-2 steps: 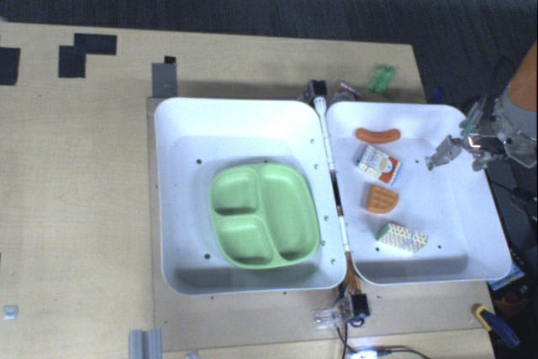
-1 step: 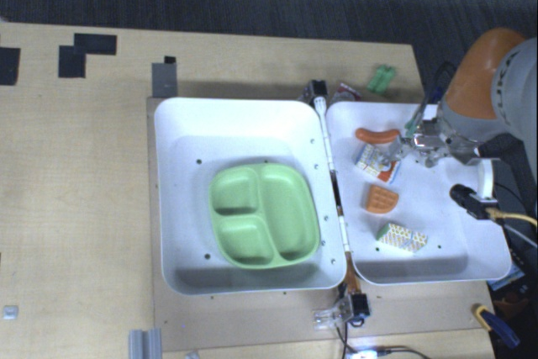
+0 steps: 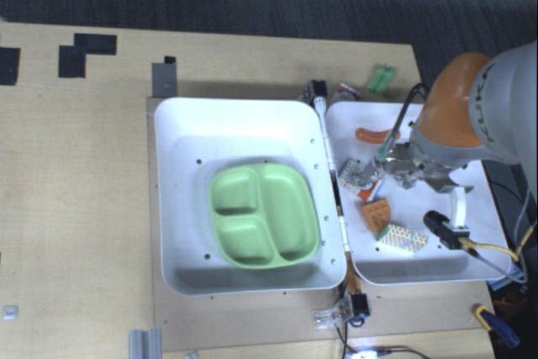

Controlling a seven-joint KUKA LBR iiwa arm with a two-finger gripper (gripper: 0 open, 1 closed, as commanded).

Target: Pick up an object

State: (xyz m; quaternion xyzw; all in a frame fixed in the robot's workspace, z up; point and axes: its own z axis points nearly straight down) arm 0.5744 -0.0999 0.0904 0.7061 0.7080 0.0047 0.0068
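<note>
In the right bin (image 3: 483,181), near its left wall, the hand (image 3: 370,174) is seen low over 1 orange block (image 3: 376,215); its opening cannot be told.

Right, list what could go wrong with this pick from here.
1. The gripper sits low among crowded items: an orange block, a patterned flat piece and an orange carrot-like piece. It may nudge neighbours instead of grasping one.
2. It works close to the right bin's left wall, so a finger could catch the rim.
</note>
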